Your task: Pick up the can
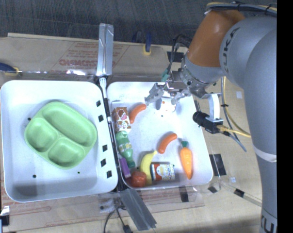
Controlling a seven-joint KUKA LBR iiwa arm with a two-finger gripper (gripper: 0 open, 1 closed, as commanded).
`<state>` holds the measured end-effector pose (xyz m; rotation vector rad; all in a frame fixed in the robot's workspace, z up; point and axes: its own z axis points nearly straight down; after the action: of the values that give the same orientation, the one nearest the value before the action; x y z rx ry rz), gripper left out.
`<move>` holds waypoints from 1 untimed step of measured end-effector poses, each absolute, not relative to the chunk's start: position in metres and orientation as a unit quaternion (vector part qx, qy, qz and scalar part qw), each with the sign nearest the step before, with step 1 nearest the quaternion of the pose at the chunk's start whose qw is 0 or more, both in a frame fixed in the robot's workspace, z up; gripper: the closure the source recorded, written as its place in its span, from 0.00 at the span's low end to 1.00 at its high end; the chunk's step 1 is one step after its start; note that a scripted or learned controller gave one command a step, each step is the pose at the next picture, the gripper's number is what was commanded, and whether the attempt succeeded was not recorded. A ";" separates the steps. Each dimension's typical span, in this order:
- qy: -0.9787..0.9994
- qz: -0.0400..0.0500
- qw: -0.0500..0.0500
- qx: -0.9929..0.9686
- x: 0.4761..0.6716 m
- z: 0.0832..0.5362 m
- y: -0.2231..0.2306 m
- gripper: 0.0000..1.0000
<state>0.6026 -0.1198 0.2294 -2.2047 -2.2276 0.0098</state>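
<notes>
The can (121, 119), brownish red with a picture label, lies against the left wall of the right bin (197, 130), near its upper left. My gripper (164, 98) hangs over the top of that bin, up and to the right of the can and apart from it. Its fingers (152, 96) are spread open with nothing between them. An orange sausage (137, 111) lies between the gripper and the can.
A green bottle (124, 147) sits just below the can. Further down are a banana (147, 162), a red-labelled jar (162, 172) on its side, a tomato (138, 179), a carrot (186, 161) and a second sausage (167, 141). The left bin (10, 178) holds a green divided plate (61, 134).
</notes>
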 end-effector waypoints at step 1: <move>-0.676 0.003 0.003 -0.737 0.579 0.217 -0.200 0.00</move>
<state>0.5789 -0.1996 0.2173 -2.3093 -2.1197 0.0103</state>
